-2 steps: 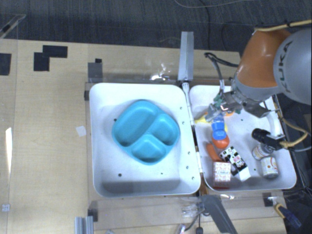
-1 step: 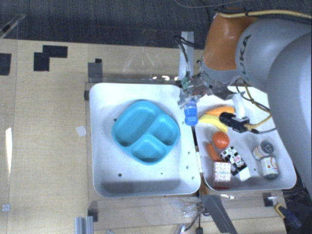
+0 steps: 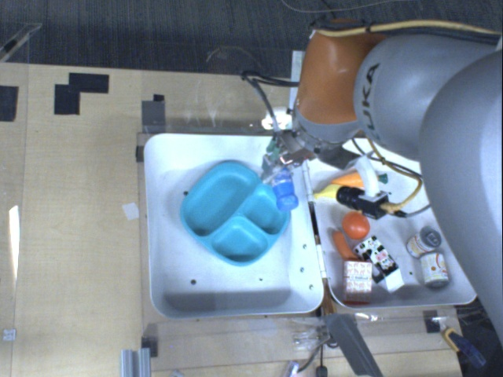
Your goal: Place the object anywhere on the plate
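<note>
White letters, part of the maker's name KUKA, stand on the grey arm just beside its orange band, running down its side. The small box and the cans in the right bin carry print too small to read.

The pale wooden tabletop carries two shallow white bins side by side: the left bin toward 6 o'clock, the right bin at 4 o'clock.
</note>
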`<act>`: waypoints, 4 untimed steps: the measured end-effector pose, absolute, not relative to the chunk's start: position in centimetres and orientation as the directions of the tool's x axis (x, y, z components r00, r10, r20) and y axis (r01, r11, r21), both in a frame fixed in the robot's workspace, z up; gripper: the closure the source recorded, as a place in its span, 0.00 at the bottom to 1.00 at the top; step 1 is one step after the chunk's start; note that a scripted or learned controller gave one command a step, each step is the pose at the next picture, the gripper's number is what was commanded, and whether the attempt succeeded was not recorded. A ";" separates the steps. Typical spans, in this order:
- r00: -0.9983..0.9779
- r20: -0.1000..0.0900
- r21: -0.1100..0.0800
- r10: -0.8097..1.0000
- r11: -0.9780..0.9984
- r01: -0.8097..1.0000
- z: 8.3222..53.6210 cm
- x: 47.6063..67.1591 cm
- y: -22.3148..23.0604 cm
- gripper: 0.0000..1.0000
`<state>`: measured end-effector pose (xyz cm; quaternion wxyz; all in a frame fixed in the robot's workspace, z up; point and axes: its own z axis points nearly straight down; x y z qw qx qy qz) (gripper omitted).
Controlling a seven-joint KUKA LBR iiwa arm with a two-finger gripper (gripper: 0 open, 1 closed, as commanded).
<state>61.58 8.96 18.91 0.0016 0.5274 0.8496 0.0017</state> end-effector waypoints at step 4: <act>-0.703 -0.004 0.006 0.712 0.703 0.712 18.6 57.6 9.8 1.00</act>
